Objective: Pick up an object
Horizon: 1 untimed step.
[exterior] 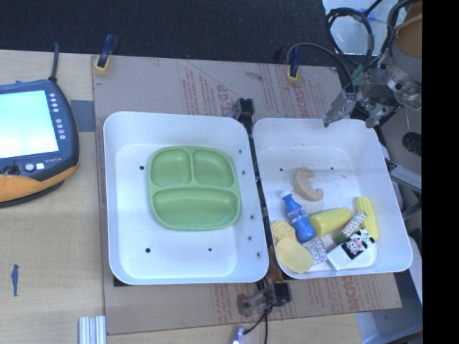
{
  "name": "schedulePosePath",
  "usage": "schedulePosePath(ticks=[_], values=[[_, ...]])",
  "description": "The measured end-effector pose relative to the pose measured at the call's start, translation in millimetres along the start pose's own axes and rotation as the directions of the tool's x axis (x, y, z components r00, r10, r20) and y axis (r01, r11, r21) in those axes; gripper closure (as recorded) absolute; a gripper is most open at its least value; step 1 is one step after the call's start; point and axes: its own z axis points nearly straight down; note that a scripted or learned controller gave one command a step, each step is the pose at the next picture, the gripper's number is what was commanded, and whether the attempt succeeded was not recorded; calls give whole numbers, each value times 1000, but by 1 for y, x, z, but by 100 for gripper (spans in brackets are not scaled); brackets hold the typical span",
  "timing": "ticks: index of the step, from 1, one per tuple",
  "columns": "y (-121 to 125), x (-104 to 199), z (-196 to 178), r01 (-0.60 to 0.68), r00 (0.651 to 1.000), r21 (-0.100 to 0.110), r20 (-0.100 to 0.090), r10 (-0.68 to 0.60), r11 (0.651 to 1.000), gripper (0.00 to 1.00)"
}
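Right, from my remote seat I see the gripper [353, 113] hovering over the far rim of the right bin [373, 143], up in that bin's back corner, with its two fingers spread apart and nothing between them. The objects to be picked all lie lower in the same bin, well apart from the gripper. A pale crescent-shaped piece [308, 183] sits alone near the bin's middle. Below it a blue bottle [297, 216] lies tilted, its lower end touching two round yellow chips [290, 248] against the bin's near left side. Just beside the bottle is a yellow block [330, 221], and a corn cob [366, 216] lies toward the right wall. A small black-and-white carton [353, 246] rests at the near edge, touching a striped wrapper [353, 226].

In the left bin [129, 192] I see a green divided plate [193, 188] lying flat. A teach pendant [32, 138] rests on the bench at the far left.
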Motion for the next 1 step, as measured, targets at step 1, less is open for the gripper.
schedulePosePath(ticks=[1], values=[[-53,7,114,0,1000,1,1,0,1000,0]])
